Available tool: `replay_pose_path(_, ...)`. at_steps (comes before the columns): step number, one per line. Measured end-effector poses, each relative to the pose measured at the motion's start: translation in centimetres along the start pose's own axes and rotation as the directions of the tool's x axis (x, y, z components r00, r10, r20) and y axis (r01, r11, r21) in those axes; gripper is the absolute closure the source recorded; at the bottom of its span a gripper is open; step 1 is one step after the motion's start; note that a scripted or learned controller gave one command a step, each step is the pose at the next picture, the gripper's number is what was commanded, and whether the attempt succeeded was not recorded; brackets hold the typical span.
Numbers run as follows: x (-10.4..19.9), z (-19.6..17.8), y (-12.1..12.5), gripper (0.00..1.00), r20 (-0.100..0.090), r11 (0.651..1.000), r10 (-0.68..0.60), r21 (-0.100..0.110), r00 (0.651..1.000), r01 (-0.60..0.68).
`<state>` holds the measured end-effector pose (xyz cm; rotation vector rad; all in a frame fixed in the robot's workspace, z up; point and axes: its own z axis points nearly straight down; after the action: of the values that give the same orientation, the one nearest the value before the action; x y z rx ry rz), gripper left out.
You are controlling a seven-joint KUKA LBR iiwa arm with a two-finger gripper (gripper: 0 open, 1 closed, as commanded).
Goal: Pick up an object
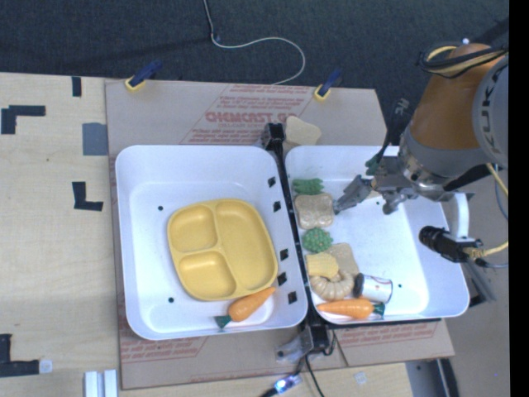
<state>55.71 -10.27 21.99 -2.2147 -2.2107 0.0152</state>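
My gripper (364, 206) hangs over the middle of the right bin (430, 259), open, with nothing between its fingers. Its left fingertip (339, 207) is close to a beige cracker-like piece (314, 212). Along the bin's left side lie a green leafy toy (307, 186), a green broccoli (316, 240), a yellow block (321, 265), a pale curled pastry (329, 286) and an orange carrot (347, 308). A small white and black can (374, 288) lies on its side near the front.
The left bin (140, 222) holds a yellow divided plate (221, 248) and a second carrot (250, 304) at its front edge. A beige piece (302, 131) sits on the cardboard behind the bins. A black divider clip (274, 135) stands between them.
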Motion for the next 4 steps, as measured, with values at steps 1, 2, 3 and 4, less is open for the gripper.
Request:
replay_pose_path(1, 0.0, -0.7, 0.3, 0.0, 0.001, 1.0, -0.003, -0.014, 1.0, 0.003)
replay_pose_path(2, 0.3, 5.2, -0.7, 0.0, 0.001, 1.0, -0.002, -0.008, 1.0, 0.002)
replay_pose_path(3, 0.4, 9.6, -0.8, 0.0, 0.001, 1.0, -0.003, -0.009, 1.0, 0.003)
replay_pose_path(4, 0.5, 13.8, -0.8, 0.0, 0.002, 1.0, -0.003, -0.013, 1.0, 0.003)
